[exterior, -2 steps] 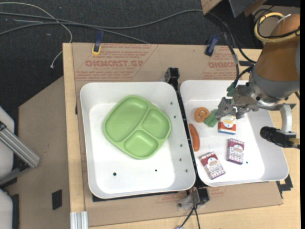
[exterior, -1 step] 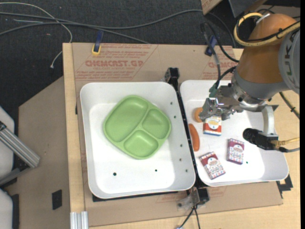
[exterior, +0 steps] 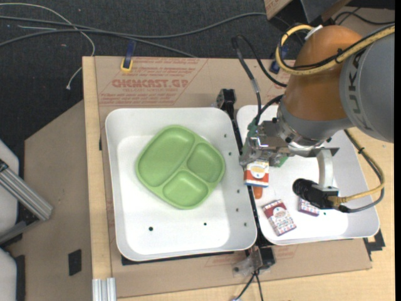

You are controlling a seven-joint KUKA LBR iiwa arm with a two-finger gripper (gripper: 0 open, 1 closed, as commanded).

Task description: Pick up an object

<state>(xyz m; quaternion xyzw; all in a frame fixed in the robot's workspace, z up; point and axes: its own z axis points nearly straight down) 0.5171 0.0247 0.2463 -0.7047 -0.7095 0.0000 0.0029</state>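
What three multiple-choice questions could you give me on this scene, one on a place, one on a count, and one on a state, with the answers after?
1. Where does the light green divided plastic plate lie?
A. in the left white bin
B. in the right white bin
C. on the cardboard

2. How many compartments does the plate have?
A. two
B. three
C. five

3. How does the small red and white carton stand to the two-finger gripper?
A. far off in the left bin
B. on the plate
C. right under it, at the right bin's left edge

Answers: 1 A, the plate rests on the left bin's floor. 2 B, three hollows show. 3 C, the carton sits just below the gripper; whether it is gripped cannot be told.
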